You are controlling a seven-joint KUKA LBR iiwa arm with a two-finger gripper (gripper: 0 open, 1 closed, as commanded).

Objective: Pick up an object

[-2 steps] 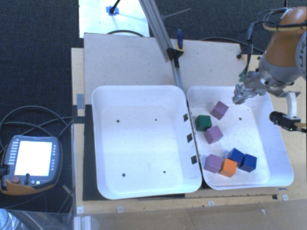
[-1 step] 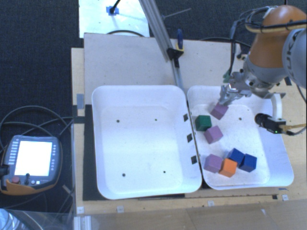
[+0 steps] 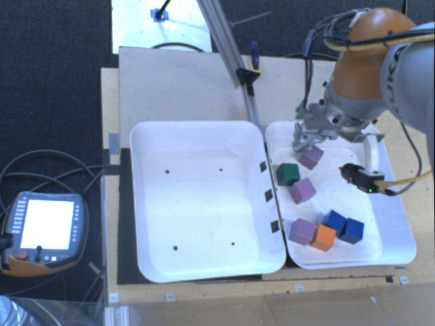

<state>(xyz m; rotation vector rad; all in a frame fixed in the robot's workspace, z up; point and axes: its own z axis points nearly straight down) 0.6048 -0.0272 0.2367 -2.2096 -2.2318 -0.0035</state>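
Small orange cube [image 3: 323, 238] at 6 o'clock of right white bin [image 3: 401, 246], untouched; gripper [image 3: 305, 143] low over purple cube [image 3: 311, 157] at 12; finger state unclear; nothing lifted.

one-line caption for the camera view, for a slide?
KUKA arm's gripper poised over a purple block in the right bin, among six scattered blocks.

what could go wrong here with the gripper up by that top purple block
The gripper sits right at the upper purple block, apparently at its edge, so it may nudge the block rather than catch it. The green block and another purple block lie close below, so a shove could knock them together. The block is near the right bin's far wall, which may crowd the approach.
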